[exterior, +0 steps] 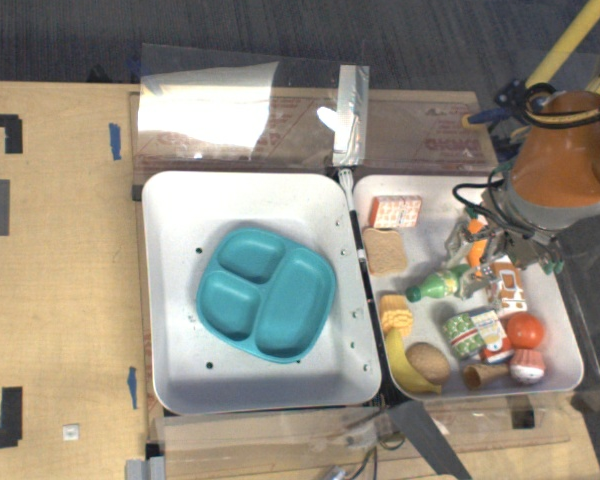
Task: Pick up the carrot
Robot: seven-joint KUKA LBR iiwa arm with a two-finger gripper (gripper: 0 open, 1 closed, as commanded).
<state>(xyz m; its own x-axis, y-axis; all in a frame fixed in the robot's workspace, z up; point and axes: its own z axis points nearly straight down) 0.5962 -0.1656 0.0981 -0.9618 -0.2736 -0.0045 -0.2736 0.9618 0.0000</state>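
- While the grey arm w/ orange band (pixel 558 163) hangs over the right shallow white bin (pixel 570 343), its end effector (pixel 483 246) sits low at that bin's upper-middle, among the toys.
- Carrot: a small orange piece w/ a green bit (pixel 472 230) shows right at the end effector, touching or just under it. Likely the task's thing, but it's part-hidden, so not certain.
- End effector state: can't tell; dark hardware and cables blur together there.
- Key relation: carrot lies directly at/below the tool, towards its left side in the camera view. Long axis can't be read; too little of it shows.
- Neighbours crowd it: green bottle-shaped toy (pixel 435 288) just below-left, red-and-white printed packet (pixel 507 286) just below-right, red tomato-like ball (pixel 525 330) further down.
- Pink-and-white small box (pixel 395 211) and tan bread-slice toy (pixel 385 251) lie left, near the divider.
- Left white bin (pixel 170 228) holds a teal three-section plate (pixel 267 293), well apart from the action.
- Judgement: at or near the grasp step; a lift would show whether anything's caught. Risk: snagging the packet or bottle instead.
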